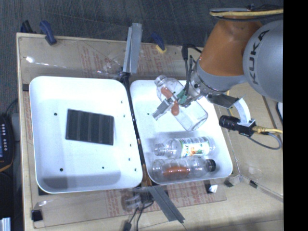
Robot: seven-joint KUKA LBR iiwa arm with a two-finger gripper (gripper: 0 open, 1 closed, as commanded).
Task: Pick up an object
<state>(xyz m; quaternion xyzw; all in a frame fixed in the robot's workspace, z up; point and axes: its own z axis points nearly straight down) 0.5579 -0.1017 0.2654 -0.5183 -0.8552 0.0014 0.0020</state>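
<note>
While jaws (169, 105) clamp — bottle (185, 107) lifted.

Two bins sit side by side on the bench (72, 211). The left bin (43, 129) contains a ribbed pad (90, 126) lying flat near its centre. The right bin (142, 100) contains three bottles. Two lie on their sides along the near wall, bottle A (185, 148) behind bottle B (183, 167). The third bottle (185, 107) is tilted toward the bin's far side, at the gripper (168, 105), with the arm (236, 47) behind and to its right.
</note>
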